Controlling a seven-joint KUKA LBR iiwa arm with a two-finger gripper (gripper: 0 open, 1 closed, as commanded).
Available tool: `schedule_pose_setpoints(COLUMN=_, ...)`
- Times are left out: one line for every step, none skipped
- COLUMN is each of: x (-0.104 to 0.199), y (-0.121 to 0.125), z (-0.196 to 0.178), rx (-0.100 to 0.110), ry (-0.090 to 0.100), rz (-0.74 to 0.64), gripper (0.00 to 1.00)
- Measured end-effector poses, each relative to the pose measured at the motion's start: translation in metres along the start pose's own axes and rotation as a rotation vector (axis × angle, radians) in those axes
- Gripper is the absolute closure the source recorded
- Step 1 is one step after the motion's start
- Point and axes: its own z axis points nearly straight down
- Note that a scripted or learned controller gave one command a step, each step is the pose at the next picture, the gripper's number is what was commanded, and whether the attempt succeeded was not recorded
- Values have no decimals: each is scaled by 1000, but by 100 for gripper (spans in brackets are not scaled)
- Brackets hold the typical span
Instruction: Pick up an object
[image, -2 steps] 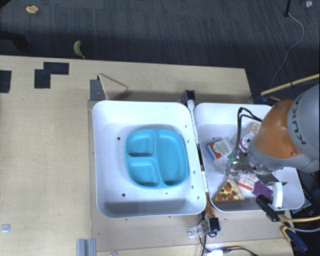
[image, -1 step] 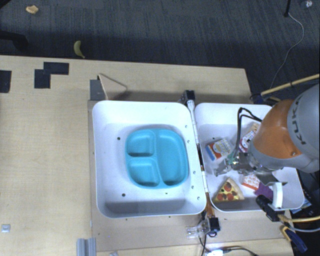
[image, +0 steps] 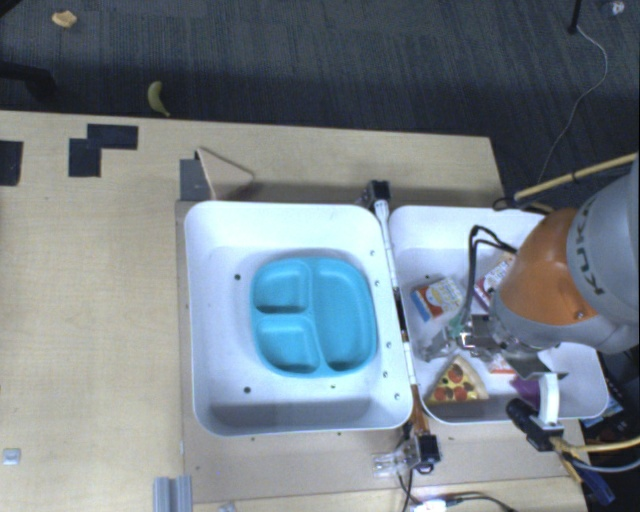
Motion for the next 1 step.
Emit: schedule_pose_setpoints(x=1, y=2, z=-11, rx=-5, ry=0, rz=-3, gripper=100)
